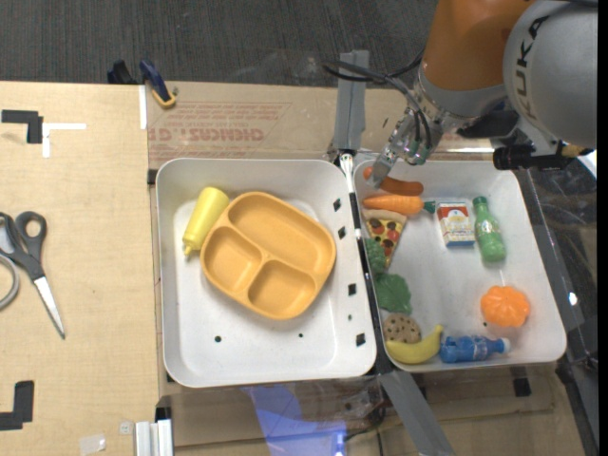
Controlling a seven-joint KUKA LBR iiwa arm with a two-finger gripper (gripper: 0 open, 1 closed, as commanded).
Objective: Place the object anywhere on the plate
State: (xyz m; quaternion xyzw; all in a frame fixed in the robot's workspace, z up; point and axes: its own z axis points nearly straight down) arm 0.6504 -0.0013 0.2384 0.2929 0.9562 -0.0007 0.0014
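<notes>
Gripper (397, 158) sits over the back-left corner of the right bin (532, 255), above the carrot. Can't tell from this angle how it's set or whether it has anything. Arm (494, 36) comes in from top right, orange band above the wrist.

Right bin contents: carrot (393, 204) lying across near the back-left, a red piece (404, 186) just behind it, pizza slice (384, 230) just in front of it. Green leafy item (391, 291) further forward, cookie (401, 329) and banana (415, 348) at the front-left. Blue bottle (470, 349) lies on its side at the front, orange fruit (503, 307) near the front-right. Small carton (457, 223) and green bottle (489, 229) side by side toward the back.

Left bin (190, 350): yellow-orange plate (269, 253), three compartments, nothing on it. Yellow bottle (204, 218) lies touching the plate's back-left edge.

Scissors (33, 264) on the bench, well left of both bins.
</notes>
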